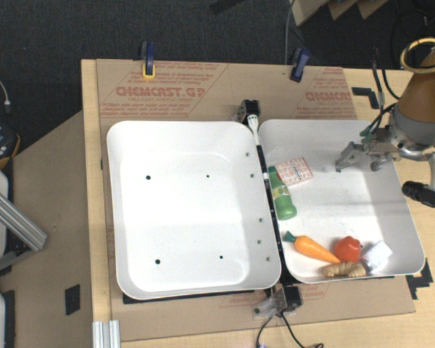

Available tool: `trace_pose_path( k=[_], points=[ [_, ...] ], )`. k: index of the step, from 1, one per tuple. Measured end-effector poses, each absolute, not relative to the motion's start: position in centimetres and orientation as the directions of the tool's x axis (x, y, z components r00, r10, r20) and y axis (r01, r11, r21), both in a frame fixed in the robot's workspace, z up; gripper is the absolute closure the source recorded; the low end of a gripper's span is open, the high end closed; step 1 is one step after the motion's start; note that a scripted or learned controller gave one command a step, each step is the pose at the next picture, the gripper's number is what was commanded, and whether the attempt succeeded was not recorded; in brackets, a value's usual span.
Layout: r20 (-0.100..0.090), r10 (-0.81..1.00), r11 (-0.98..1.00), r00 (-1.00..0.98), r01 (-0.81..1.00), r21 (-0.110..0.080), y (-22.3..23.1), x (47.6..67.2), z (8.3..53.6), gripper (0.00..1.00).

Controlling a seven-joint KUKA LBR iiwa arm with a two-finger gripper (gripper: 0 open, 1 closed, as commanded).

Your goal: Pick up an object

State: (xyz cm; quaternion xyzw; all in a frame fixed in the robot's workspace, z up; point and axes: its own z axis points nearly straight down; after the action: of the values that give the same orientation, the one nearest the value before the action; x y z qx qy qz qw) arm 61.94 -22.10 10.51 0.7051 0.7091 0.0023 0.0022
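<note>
Gripper hovering over the right bin, all objects lying to its left and nearer the camera.

Left of it sit the green bottle and patterned card; carrot, tomato and ginger root lie below. Whether the fingers are spread cannot be told.

Robotics lab: clamped cardboard bench, white bins.

White bins; green bottle, orange carrot, red tomato, red-patterned white card
</note>
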Motion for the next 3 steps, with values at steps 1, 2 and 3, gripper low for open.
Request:
trace_pose_path(
  k=[1,2,3],
  points=[
    [-0.002,1.0,0.003,-0.003,1.0,0.005,-22.3,61.7,11.7,1.0],
    [-0.002,1.0,0.009,-0.009,1.0,0.016,-16.1,67.2,21.5,1.0],
    [-0.005,1.0,0.003,-0.003,1.0,0.007,-16.6,66.8,21.9,1.0]
  ],
)
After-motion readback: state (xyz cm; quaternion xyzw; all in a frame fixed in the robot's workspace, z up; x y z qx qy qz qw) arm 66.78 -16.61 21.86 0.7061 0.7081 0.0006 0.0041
